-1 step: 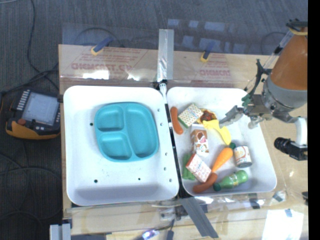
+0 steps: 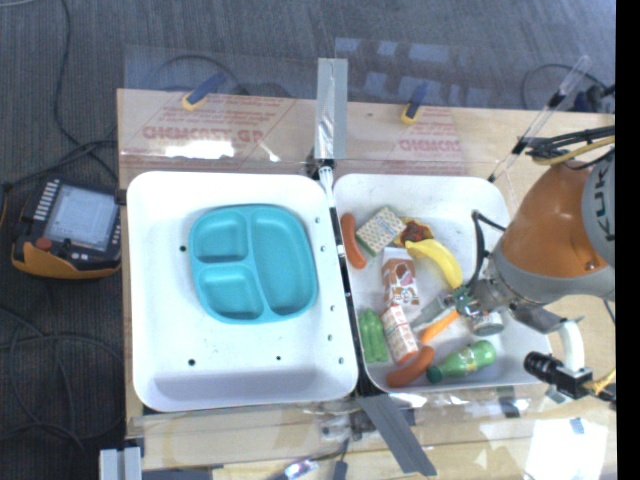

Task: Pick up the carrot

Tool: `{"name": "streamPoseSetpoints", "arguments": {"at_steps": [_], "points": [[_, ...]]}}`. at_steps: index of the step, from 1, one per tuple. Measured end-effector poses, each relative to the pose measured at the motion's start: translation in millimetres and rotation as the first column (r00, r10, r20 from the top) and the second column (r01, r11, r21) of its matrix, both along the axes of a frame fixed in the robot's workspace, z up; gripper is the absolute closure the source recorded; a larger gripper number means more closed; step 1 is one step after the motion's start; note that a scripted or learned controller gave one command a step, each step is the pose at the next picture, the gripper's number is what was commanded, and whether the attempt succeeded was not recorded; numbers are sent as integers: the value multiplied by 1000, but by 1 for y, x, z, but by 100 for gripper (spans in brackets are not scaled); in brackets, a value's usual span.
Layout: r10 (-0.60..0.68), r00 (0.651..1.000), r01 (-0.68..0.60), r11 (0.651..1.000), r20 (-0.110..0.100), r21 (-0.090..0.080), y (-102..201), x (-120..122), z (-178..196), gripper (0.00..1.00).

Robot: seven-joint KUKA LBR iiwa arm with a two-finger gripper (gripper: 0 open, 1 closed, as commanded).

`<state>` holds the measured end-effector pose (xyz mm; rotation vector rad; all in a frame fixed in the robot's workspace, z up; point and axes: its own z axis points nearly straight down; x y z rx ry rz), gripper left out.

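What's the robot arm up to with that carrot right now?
Hand low in right bin, at carrot; grip unclear. Banana, green bottle crowd it.

Dark grey carpet (image 2: 200, 18) covers the floor, with thin cables (image 2: 45, 13) trailing across it. The pale wooden tabletop (image 2: 480, 128) carries clear plastic sheeting (image 2: 230, 118) along its far edge. A teach pendant (image 2: 65, 230) lies on the carpet.

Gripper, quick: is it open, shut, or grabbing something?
Gripper: cannot be told. It sits low in the right bin, right by the carrot and the banana.
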<state>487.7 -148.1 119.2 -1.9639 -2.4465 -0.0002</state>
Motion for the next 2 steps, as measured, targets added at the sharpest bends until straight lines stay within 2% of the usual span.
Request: {"name": "streamPoseSetpoints", "arguments": {"at_steps": [1, 2], "points": [[1, 1000, -1, 1000, -1, 3, 1, 1, 8, 100], [1, 1000, -1, 1000, -1, 3, 1, 1, 8, 0]]}}
